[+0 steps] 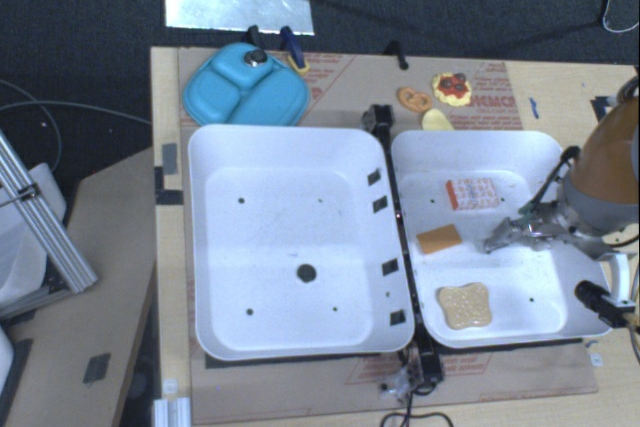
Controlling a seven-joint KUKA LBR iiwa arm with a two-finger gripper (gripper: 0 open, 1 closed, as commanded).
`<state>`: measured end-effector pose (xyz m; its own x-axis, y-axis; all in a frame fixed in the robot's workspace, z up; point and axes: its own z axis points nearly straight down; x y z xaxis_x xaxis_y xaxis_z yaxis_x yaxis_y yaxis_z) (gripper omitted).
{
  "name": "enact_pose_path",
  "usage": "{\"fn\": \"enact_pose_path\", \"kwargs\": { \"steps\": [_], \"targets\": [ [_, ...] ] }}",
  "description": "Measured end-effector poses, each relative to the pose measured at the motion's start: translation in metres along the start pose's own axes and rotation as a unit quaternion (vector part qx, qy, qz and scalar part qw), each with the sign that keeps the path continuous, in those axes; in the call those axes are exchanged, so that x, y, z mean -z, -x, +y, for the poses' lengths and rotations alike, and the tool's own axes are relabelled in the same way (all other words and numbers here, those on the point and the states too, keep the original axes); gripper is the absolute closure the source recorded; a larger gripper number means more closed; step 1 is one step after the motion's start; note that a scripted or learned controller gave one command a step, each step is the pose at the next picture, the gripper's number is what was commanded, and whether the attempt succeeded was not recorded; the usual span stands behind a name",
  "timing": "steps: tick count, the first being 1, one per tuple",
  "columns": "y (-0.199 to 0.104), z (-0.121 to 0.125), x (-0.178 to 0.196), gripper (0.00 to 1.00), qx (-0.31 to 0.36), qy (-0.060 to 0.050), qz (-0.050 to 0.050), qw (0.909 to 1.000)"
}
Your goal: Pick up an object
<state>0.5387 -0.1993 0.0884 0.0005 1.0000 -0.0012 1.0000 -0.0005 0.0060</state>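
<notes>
gripper (497,238) is seen low inside the right bin (540,147), reaching in from the right edge, with the grey arm (600,205) and its orange band (612,155) behind it. whether its fingers are apart or together cannot be told, since they are shown as a blurred metallic shape; nothing is seen between them. three things are laid on the floor of the right bin. an orange-brown flat block (439,239) is placed just left of the fingertips, near but apparently not touching. a small white packet with red print (471,192) is set above it, toward the far wall. a tan, speckled, wavy-edged cracker-like piece (465,305) is laid near the front wall. the left bin (215,215) is marked by a small dark round spot (306,273). behind the bins, a blue divided tray (246,87) and small toy foods (438,100) are rested on the bench.
</notes>
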Motion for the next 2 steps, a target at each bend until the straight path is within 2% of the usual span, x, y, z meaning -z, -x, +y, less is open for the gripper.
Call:
{"fn": "enact_pose_path", "kwargs": {
  "steps": [1, 2],
  "targets": [
    [-0.14, 0.063, 0.103, 0.0, 0.01, 0.006, 0.003, 0.9999],
    [-0.206, 0.107, 0.125, 0.0, 0.006, 0.002, 0.001, 1.0]
  ]
}}
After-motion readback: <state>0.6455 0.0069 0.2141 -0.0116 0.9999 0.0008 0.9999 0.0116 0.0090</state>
